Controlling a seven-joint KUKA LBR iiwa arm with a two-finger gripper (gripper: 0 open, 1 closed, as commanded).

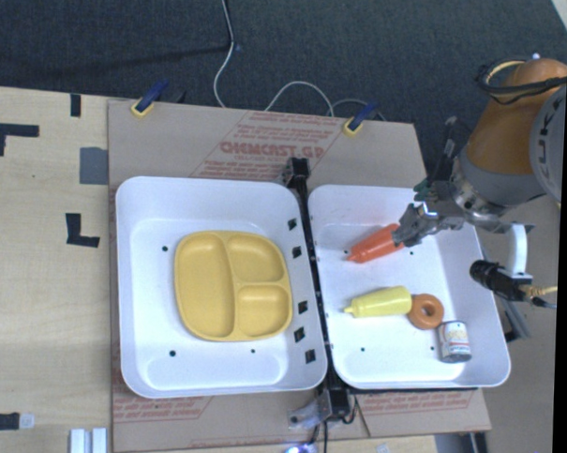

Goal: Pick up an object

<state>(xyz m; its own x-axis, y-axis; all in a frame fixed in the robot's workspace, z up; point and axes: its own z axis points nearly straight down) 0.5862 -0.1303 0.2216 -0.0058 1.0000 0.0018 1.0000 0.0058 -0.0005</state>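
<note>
An orange-red toy carrot (372,245) lies at a slant in the upper middle of the right bin (474,370). My gripper (407,228) reaches in from the right, low over the bin, and its dark fingers close around the carrot's thick right end. The carrot's tip points down and left, toward the divider between the bins. The grey arm with its orange band (513,118) rises behind the gripper at the right edge.
In the right bin, nearer the front, lie a yellow squeeze bottle (381,302), a brown donut (426,312) and a small can (455,341). The left bin (132,355) holds a yellow divided plate (232,286). A black clip strip (305,269) runs between the bins.
</note>
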